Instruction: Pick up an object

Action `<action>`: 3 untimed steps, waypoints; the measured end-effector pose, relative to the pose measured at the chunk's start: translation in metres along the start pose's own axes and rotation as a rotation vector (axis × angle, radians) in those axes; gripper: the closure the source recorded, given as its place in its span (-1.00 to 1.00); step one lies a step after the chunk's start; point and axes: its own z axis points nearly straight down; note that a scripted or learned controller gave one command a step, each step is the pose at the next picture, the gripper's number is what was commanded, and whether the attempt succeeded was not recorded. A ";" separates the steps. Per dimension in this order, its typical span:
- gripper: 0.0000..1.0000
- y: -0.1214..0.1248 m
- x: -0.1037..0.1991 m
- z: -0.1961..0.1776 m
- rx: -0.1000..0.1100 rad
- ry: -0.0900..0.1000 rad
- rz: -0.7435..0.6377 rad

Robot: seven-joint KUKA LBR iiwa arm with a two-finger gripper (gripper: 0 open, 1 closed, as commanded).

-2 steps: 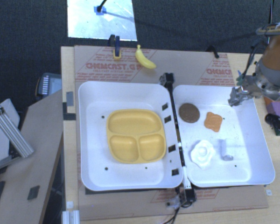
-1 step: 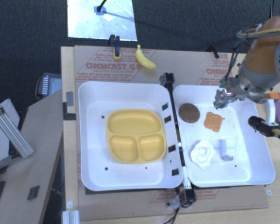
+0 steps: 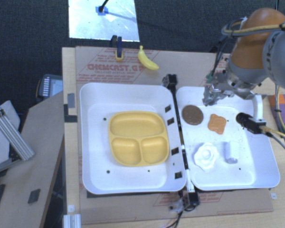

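Glossy white fried egg (image 3: 205, 156) below round brown patty (image 3: 192, 114); gripper (image 3: 210, 97) grip state unclear.

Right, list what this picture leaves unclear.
- Pincer: small and blurred in the camera view, so whether it is open or shut is unclear.
- Arm: cut off by the right edge.
- Small grey object in the right bin: too small to identify.

A robotics lab: a cardboard-topped bench (image 3: 190, 63) carries two white bins (image 3: 92, 127) clamped side by side, with toy food such as a plastic banana (image 3: 147, 61), loose cables (image 3: 280, 136) and aluminium framing (image 3: 9, 132).
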 end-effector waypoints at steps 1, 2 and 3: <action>1.00 -0.003 0.053 -0.009 0.001 0.000 0.000; 1.00 0.000 0.106 -0.019 0.001 0.000 0.002; 1.00 0.010 0.166 -0.010 0.001 0.001 0.000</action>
